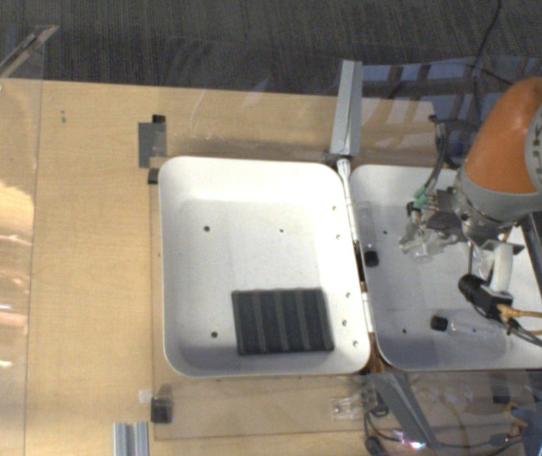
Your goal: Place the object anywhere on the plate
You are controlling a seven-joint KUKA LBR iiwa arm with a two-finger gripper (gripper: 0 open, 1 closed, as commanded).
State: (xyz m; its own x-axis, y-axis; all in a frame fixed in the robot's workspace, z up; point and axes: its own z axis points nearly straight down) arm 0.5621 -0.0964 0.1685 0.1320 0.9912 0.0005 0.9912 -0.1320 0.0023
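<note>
Clearly early stage, nothing placed yet as far as I could judge. Two white bins sat side by side on the counter [81,283]. The left bin [185,188] held a dark ribbed rectangular slab [282,320] lying flat near its front edge; that was most likely the "plate", though it looked more like a grooved mat than a dish. Nothing lay on top of it.

The arm [513,150], grey with the orange band, hung over the right bin [389,335], well apart from the slab. The pincer [432,226] was at the upper middle of that bin, pointed down toward the floor of the bin. Could not tell whether it was wide, narrow or holding anything: the tip area was a cluttered, glassy blur with a speck of green.

Object location was uncertain. Candidates in the right bin: a small dark piece [439,323] near the front, with a pale streak beside it, and another small dark bit [370,256] by the left wall. A clear item may have been at the pincer tip, too blurry to confirm.

Judgement: grasp either under way or not started; lift, carry across the divider to the left bin, and release over the slab all remained to be done.
</note>
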